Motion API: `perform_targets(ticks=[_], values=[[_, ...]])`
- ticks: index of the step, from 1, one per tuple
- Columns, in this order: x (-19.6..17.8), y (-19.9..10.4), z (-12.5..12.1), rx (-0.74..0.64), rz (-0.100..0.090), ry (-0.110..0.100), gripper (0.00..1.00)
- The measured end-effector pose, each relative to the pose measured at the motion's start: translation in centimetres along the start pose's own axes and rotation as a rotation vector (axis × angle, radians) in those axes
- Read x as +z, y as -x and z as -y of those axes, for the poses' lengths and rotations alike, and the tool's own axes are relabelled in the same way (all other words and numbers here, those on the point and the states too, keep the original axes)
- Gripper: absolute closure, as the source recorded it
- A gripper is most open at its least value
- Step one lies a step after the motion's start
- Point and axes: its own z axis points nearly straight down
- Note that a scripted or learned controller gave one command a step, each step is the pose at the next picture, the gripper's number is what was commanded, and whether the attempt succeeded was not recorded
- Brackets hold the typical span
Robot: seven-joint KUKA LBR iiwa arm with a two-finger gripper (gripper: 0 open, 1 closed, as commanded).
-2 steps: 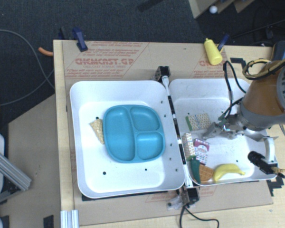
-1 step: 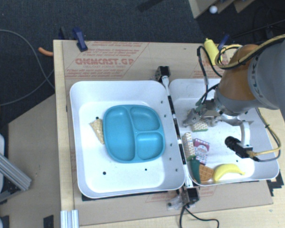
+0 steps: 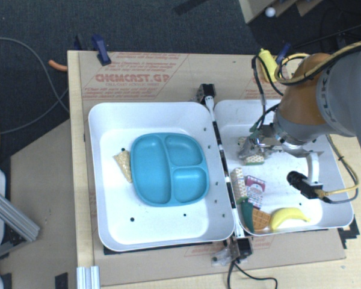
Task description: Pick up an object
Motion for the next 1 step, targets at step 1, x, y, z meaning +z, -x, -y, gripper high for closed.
perform_targets(ticks=[1], values=[[-9.12, -5.35, 3.25, -0.002, -0.001, -0.001, 1.00]])
